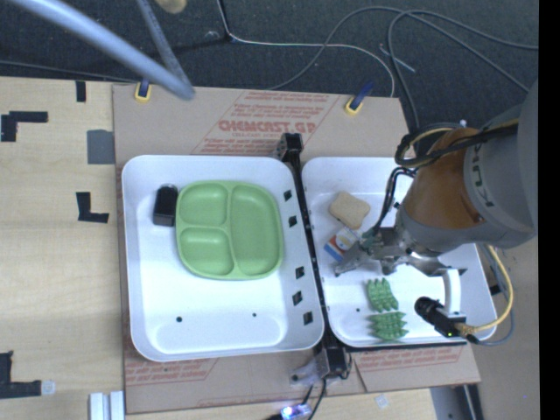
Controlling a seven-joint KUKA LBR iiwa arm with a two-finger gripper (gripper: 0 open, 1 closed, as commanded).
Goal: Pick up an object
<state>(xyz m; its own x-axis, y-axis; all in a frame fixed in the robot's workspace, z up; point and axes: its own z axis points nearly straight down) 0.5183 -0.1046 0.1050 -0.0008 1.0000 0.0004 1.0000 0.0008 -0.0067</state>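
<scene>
In the right bin (455,318) lie a tan sponge-like block (349,208), a small blue, red and white item (336,248) and two green ridged pieces (381,296) (388,325). My gripper (357,257) is low in this bin, right beside the small blue, red and white item and just above the upper green piece. The grey arm with its orange band (442,191) covers the bin's right half. The left bin (144,296) holds a green divided plate (231,229) and a small black block (165,205).
A black divider with clips (302,234) runs between the two bins. Cables (385,33) trail over the dark surface behind the bench. A black and yellow fitting (442,318) of the arm hangs over the right bin's front corner.
</scene>
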